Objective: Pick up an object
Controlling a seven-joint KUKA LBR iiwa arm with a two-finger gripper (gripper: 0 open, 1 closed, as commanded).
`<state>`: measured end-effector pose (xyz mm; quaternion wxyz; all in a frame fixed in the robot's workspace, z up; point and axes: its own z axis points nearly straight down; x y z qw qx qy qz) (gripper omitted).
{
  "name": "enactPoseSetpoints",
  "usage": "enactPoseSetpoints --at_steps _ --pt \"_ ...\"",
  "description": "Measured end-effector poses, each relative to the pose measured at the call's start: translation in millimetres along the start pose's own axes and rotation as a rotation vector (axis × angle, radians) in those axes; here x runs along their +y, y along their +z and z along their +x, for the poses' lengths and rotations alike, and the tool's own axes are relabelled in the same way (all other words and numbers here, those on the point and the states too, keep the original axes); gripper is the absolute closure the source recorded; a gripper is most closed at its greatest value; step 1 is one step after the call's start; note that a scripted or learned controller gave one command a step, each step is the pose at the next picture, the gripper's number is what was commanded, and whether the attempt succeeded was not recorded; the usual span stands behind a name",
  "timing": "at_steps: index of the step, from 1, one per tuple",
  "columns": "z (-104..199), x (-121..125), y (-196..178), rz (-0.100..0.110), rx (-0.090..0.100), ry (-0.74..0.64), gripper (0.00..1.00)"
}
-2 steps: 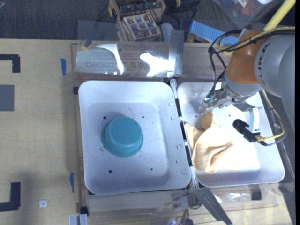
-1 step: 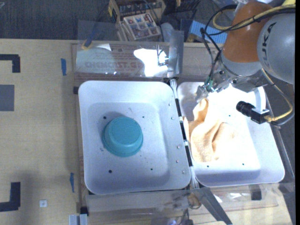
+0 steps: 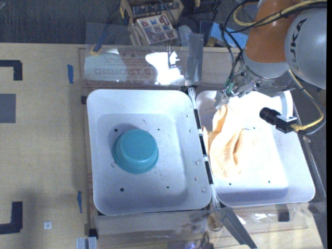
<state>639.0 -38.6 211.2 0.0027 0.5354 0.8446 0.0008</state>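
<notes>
Worktop [image 3: 41, 139]: pale wood, black corner marks, blue tape bits.
Behind bins: clear plastic sheet [image 3: 129, 69], cluttered box [image 3: 153, 22].

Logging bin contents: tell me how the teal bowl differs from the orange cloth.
The teal bowl is rigid, round and upside down; the orange cloth is soft, crumpled and irregular. The bowl sits in the left bin, apart from the arm; the cloth lies in the right bin, its upper end just below the gripper. Both rest on white bin floors.
</notes>
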Motion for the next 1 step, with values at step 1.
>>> enactPoseSetpoints --at_steps 1 --pt "36.7 -9.6 -82.3 0.001 0.001 -0.074 1.00"
